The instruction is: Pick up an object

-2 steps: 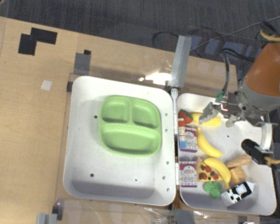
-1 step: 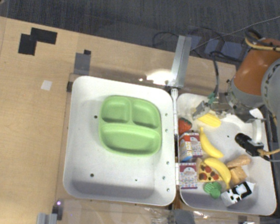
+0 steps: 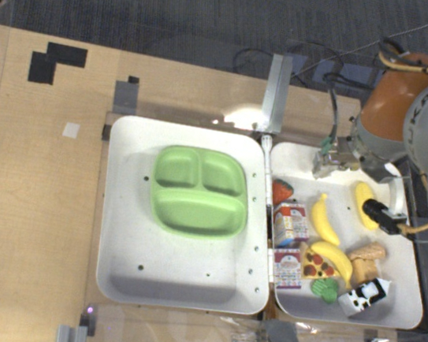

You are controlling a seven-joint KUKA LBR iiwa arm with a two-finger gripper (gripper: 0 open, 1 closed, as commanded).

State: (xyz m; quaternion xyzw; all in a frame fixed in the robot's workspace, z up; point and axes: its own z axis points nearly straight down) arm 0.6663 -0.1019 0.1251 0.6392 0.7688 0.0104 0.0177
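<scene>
No writing can be read here. The two small cartons lying by the inner wall of the right bin [image 3: 301,165] carry printed labels in red, white and grey, but the print is too small to make out. The upper carton [image 3: 290,224] sits just above the lower carton [image 3: 287,267], and a red item [image 3: 282,192], perhaps a toy strawberry, lies beyond them.

The things to pick all lie in the right bin. A yellow banana [image 3: 324,219] lies in the middle, with a second banana [image 3: 334,259] just below it. That one touches a flat piece with red dots [image 3: 313,265], which looks like a pizza slice. A small green lump [image 3: 325,289] lies near the front, a black-and-white cow-patterned block [image 3: 363,296] is beside it, and a tan bread-like piece [image 3: 366,259] is above that. A third yellow piece [image 3: 363,199] lies near the right wall.

The gripper [image 3: 328,166] hangs over the far end of the right bin, apart from all these things. Whether it is wide or narrow I cannot tell, and nothing shows in its grasp.

The left bin [image 3: 123,216] holds a green divided plate [image 3: 199,189], lying flat
</scene>
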